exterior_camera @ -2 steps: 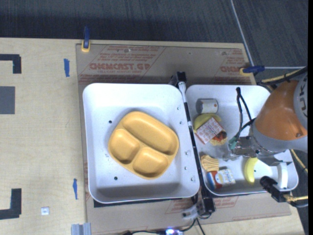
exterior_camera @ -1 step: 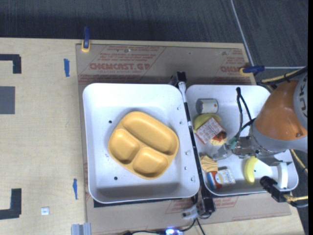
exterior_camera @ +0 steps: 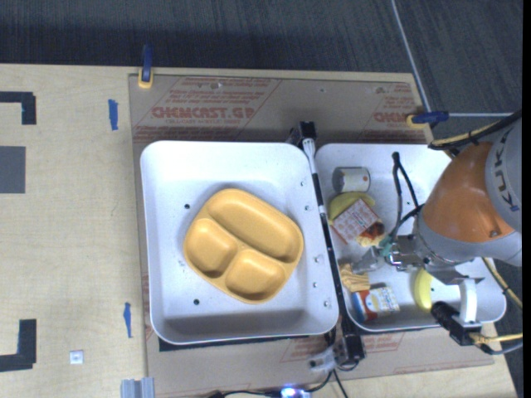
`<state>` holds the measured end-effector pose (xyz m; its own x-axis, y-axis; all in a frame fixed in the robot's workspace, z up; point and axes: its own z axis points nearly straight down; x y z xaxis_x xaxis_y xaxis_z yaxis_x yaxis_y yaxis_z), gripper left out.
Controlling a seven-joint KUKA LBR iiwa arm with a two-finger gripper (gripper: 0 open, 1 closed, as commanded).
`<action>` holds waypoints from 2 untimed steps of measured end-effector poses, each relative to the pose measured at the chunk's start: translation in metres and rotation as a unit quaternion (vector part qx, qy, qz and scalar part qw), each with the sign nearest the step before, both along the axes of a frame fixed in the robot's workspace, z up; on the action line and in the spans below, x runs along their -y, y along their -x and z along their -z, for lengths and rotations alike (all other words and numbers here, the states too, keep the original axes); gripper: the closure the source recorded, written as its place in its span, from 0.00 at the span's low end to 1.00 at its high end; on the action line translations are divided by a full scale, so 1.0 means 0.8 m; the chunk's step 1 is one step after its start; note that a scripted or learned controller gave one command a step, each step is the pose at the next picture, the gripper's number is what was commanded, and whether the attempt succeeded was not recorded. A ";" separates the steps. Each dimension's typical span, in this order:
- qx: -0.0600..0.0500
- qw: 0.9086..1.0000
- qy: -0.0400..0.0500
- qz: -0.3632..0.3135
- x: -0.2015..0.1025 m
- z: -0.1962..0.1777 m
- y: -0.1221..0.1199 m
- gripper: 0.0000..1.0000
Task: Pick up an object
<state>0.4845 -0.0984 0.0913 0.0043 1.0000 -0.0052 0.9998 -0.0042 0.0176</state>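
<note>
Objects for picking lie in a small heap in the right bin (exterior_camera: pixel 489 305), a shallow white plastic tray with rounded corners. At its 12 o'clock end rests a short grey cylinder (exterior_camera: pixel 353 178), lying on its side. Just below it sits a yellow rounded piece partly covered by a flat red-and-white printed packet (exterior_camera: pixel 358 220). Toward 6 o'clock are a bundle of pale yellow strips (exterior_camera: pixel 354 281) and a small box (exterior_camera: pixel 377 302) with red and white print. A smooth yellow rounded item (exterior_camera: pixel 423 289) lies at the arm's side.

The hand (exterior_camera: pixel 390 254) hovers low over the middle of this heap, its metal parts glinting; I cannot tell its opening, nor whether it has anything.

The left bin (exterior_camera: pixel 166 172) carries a glossy mustard-yellow tray (exterior_camera: pixel 242 244), oval, moulded into three soft compartments, set at a tilt near its centre. Both bins rest on a brown printed cardboard sheet (exterior_camera: pixel 274 106) atop the pale wooden table (exterior_camera: pixel 66 247).
</note>
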 end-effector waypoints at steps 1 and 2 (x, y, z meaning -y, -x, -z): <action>0.002 1.000 -0.001 -0.001 -0.002 -0.012 -0.002 1.00; 0.001 1.000 -0.001 -0.001 -0.002 -0.012 -0.002 0.00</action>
